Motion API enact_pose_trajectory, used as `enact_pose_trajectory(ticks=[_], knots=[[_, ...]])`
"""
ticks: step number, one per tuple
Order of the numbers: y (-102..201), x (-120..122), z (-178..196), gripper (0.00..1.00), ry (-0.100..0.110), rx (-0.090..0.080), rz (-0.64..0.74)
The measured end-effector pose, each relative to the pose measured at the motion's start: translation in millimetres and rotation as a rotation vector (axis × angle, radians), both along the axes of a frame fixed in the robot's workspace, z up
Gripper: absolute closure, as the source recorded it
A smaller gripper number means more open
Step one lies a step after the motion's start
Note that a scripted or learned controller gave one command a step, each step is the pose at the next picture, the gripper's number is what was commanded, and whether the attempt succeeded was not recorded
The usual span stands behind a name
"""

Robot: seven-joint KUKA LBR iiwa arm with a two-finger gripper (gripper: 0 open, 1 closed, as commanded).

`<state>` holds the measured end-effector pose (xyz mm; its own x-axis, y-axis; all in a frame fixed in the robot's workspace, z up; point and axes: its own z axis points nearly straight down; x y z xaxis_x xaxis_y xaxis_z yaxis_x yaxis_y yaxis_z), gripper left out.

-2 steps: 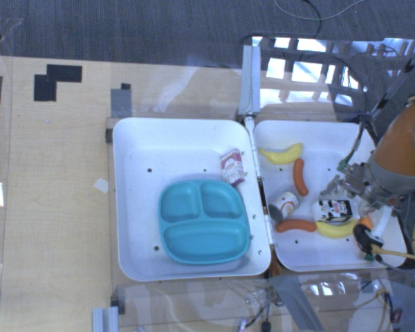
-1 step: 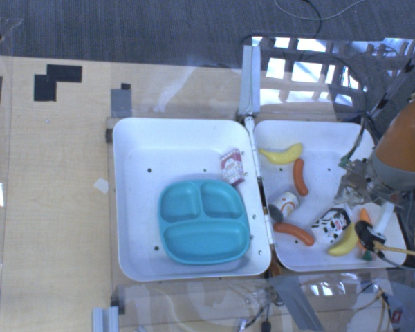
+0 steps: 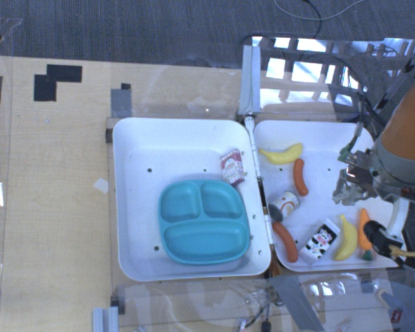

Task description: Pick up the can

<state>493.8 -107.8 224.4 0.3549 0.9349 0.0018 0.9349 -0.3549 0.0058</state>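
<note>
The can [image 3: 232, 166] is small, red and white, and lies tilted in the left bin [image 3: 135, 185], near its right wall and just above the blue plate. My gripper [image 3: 348, 189] hangs over the right side of the right bin [image 3: 325, 133], well to the right of the can, with the dividing wall between them. Nothing shows in its grasp. The grey wrist and orange band rise behind it at the frame's right.
A blue divided plate [image 3: 203, 222] fills the left bin's lower middle. The right bin holds two bananas [image 3: 281, 154] [image 3: 346, 239], two sausages [image 3: 301, 176] [image 3: 285, 241], a small white cup-like container [image 3: 285, 203], a cow-print carton [image 3: 318, 242] and a carrot [image 3: 364, 228].
</note>
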Motion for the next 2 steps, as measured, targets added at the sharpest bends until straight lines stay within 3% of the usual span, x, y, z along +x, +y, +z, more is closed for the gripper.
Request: enact_pose_trajectory(ticks=[1,2], knots=[[-0.1,-0.2,-0.3,0.00,0.001,0.000,0.000],[0.7,3.2,-134.9,0.00,-0.005,0.002,-0.191]])
